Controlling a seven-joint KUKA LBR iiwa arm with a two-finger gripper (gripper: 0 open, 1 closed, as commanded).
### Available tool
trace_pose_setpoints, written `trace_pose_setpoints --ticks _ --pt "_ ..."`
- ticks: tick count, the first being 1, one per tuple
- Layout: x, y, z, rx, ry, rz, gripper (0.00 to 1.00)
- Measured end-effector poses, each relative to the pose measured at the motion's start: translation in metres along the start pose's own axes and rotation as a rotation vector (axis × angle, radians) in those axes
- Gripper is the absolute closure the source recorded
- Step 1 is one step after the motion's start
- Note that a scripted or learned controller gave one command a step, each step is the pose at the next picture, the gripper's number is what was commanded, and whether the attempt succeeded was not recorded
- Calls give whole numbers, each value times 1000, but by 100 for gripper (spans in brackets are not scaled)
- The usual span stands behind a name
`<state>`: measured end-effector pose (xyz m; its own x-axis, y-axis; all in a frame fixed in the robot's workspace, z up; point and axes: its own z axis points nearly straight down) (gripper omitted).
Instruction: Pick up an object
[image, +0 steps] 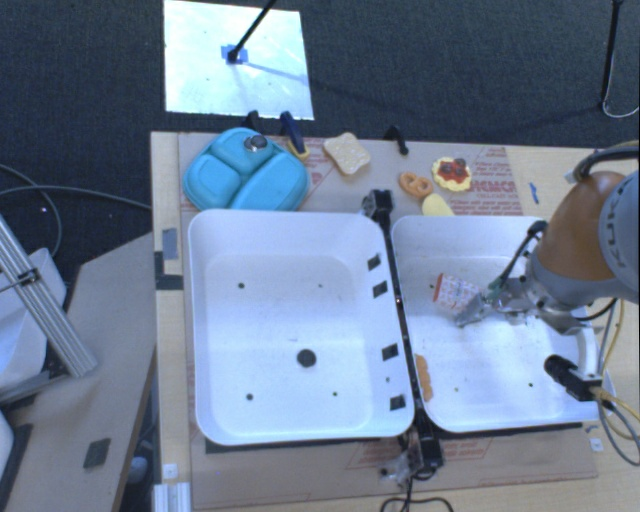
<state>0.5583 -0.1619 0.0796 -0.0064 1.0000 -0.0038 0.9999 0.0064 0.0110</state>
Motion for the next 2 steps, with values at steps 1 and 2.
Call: trace_pose_setpoints --ticks 1,2 --pt "-47 64 -7 -1 -1 1 0" --pt "-25 115 -113 -6 0 -3 0"
